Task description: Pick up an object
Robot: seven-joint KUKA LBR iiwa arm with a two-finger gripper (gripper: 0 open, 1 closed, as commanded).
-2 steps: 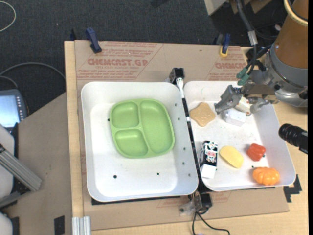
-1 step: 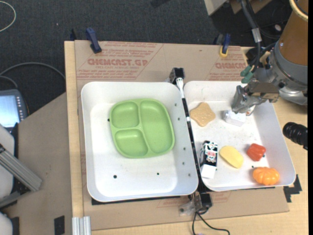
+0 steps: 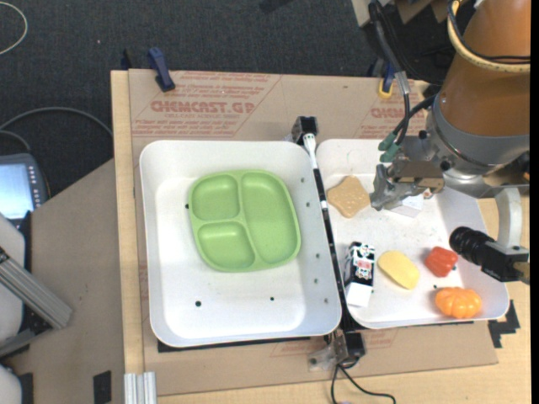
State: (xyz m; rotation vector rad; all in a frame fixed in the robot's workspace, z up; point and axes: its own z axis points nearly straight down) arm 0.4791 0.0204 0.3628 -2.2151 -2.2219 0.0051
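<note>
My gripper (image 3: 389,194) hangs low over the back of the right bin (image 3: 383,310), just right of a tan toast slice (image 3: 349,197). Nothing shows between its fingers. Toward the front of that bin lie a black-and-white milk carton (image 3: 361,269), a yellow lemon-shaped piece (image 3: 398,269), a red pepper-like toy (image 3: 441,261) and an orange pumpkin toy (image 3: 458,302).
The left bin (image 3: 160,251) holds a green divided plate (image 3: 244,220) in its middle. A black bar (image 3: 320,217) runs between the two bins. Brown cardboard lies under both bins, with clamps at its back edge.
</note>
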